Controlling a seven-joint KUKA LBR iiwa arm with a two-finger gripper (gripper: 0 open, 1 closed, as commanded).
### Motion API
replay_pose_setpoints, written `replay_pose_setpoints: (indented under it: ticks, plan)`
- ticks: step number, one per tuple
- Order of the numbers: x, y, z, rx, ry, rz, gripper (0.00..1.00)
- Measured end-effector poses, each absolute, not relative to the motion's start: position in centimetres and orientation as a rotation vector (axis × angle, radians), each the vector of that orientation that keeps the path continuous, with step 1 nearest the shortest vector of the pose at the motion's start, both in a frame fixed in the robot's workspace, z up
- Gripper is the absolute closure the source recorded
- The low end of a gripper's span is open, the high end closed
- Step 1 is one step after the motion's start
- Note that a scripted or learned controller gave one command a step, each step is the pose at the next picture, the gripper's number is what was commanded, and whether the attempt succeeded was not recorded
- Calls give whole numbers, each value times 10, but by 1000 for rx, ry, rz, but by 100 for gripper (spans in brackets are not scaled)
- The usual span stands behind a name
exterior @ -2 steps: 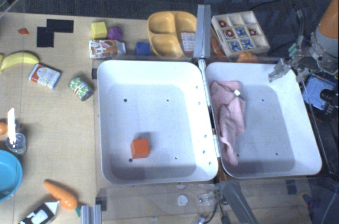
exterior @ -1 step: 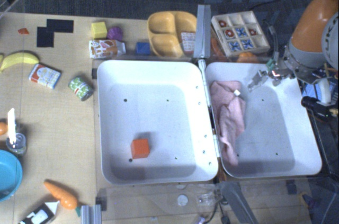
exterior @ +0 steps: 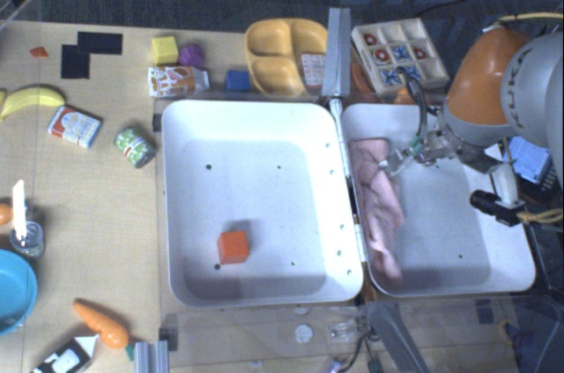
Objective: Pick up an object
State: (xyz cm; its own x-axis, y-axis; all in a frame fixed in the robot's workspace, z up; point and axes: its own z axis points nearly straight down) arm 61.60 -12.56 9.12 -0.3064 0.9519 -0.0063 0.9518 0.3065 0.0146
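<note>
Claw [exterior: 398, 161] above pink cloth [exterior: 377, 202], right bin [exterior: 493, 274]

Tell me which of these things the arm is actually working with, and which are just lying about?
For the job:
- crumpled pink cloth in the right white bin
- small orange cube in the left white bin
- gripper

Lying about:
- yellow banana
- orange carrot
- blue bowl
</note>
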Motion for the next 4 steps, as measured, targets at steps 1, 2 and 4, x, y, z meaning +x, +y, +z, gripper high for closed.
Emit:
replay_pose_setpoints:
  ticks: [1,2,4]
  plan:
    - [668,-103,90,1679,2660,-12,0]
    - [625,-105,90,1520,2736,8,0]
    - [595,-89,90,1340,2825,7,0]
